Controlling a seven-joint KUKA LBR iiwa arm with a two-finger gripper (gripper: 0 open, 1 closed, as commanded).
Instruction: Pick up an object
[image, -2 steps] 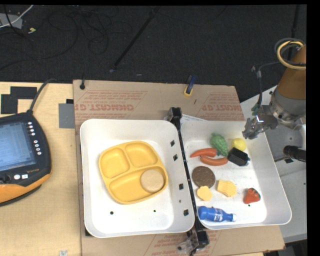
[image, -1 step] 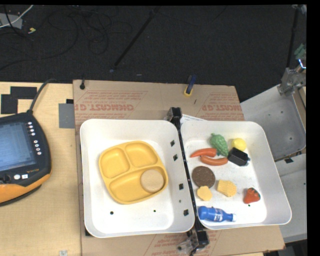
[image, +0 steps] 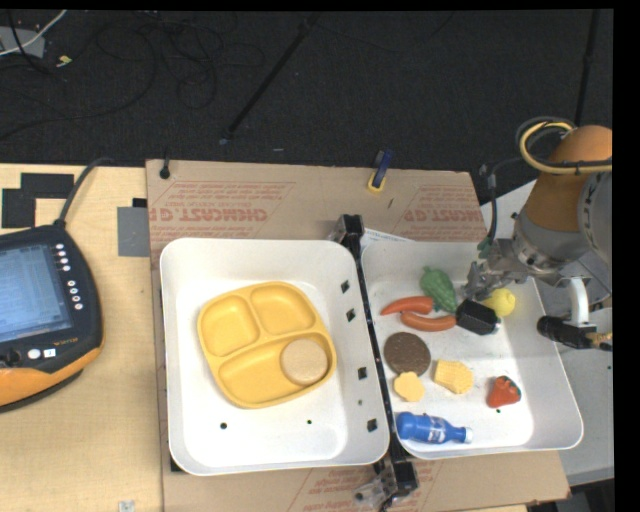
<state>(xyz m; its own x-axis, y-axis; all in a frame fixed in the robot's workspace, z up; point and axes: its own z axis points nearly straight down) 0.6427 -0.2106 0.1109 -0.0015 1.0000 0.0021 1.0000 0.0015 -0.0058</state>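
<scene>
My gripper (image: 484, 296) hangs low over the back right part of the right bin (image: 545, 420), under the grey wrist. A small yellow ball-like fruit (image: 505, 302) lies right against it on its right side. A black block (image: 477, 318) sits just below the gripper; I cannot tell whether it is a loose object or part of the tool. To the left lie a green vegetable (image: 437, 286), a red chili (image: 405, 304) and a brown-red sausage (image: 428, 322).
Nearer the front of the right bin are a brown round patty (image: 407, 352), two yellow cheese pieces (image: 453, 376), a red strawberry (image: 504, 391) and a blue bottle (image: 432, 430). The left bin (image: 190, 400) holds a yellow divided tray (image: 240, 330) with a beige disc (image: 304, 361).
</scene>
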